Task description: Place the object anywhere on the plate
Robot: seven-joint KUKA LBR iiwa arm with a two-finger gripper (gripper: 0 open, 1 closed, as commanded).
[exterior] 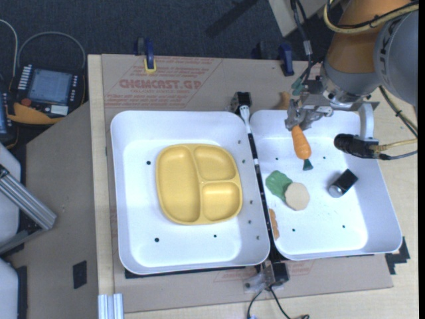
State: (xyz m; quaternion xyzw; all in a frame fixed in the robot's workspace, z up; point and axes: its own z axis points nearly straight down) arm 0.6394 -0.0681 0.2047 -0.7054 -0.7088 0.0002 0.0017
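Orange carrot (301, 145) held at its top end, gripper (297, 123) jaws closed on it, near right bin's (352, 228) far edge; yellow plate (178, 171) centred in left bin (133, 185)

The grey arm (372, 45) reaches in from the right, wrist bent downward. Its gripper (298, 125) points down, fingers pinched on the top of a toy carrot (301, 145).

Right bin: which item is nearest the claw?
The orange carrot, its top end at the claw; the green-and-beige toy and black block lie farther off.
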